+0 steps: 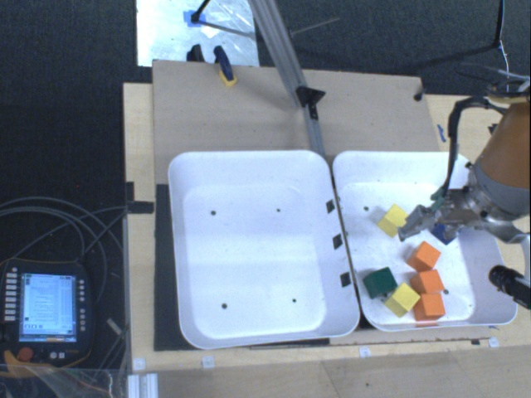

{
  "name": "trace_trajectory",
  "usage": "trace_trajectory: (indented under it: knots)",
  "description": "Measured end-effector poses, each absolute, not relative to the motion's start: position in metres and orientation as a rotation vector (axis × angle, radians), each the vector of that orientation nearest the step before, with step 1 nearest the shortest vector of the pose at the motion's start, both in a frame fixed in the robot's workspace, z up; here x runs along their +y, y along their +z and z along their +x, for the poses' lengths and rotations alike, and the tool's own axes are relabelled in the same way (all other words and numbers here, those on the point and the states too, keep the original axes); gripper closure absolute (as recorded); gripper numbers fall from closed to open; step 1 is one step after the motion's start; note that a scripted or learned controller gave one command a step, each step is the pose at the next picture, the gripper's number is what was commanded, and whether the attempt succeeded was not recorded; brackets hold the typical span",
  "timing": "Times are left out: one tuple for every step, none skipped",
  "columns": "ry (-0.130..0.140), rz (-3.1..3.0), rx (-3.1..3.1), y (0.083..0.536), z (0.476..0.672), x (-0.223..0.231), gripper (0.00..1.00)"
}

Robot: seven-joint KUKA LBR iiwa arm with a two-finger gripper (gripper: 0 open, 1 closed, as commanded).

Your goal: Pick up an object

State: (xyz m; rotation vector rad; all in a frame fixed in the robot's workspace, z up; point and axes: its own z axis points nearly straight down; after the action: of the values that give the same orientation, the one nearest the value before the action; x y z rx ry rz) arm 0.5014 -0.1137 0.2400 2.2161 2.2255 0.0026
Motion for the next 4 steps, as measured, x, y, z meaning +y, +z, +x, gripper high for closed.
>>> trace_trajectory:
  knots:
    - [0.003,2.217,2.224,0.240,0.501,-0.114,0.00]
    - [-0.002,2.220,2.226,0.197,0.507,-0.113,0.00]
    - [-0.002,2.221,2.226,0.153,0.503,-0.108,0.00]
    - [-0.002,2.221,2.226,0.103,0.503,-0.107,0.00]
